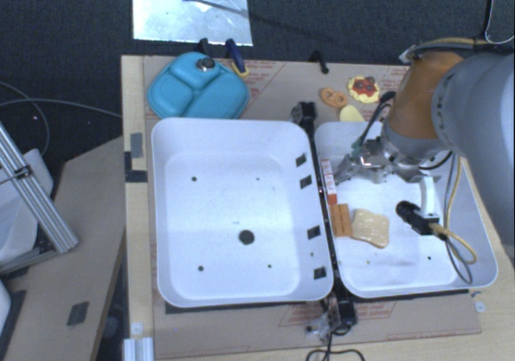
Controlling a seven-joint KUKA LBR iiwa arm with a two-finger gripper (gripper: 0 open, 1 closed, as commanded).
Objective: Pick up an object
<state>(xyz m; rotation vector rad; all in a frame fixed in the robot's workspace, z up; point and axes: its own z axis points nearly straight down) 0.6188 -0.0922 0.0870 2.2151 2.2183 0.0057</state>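
Bench (265,78) | right bin (418,271): toast (371,227) (pale) | claw (366,165) above

The left bin (233,215) lies open across its whole floor, with room to come straight down anywhere. The right bin (418,271) is crowded: the arm (459,102) hangs over its upper half, and a tan slab (371,227) and an orange block (342,220) sit near the dividing wall. Its lower floor is free. Behind the bins, a blue tray (198,87) takes up the desk (273,82).
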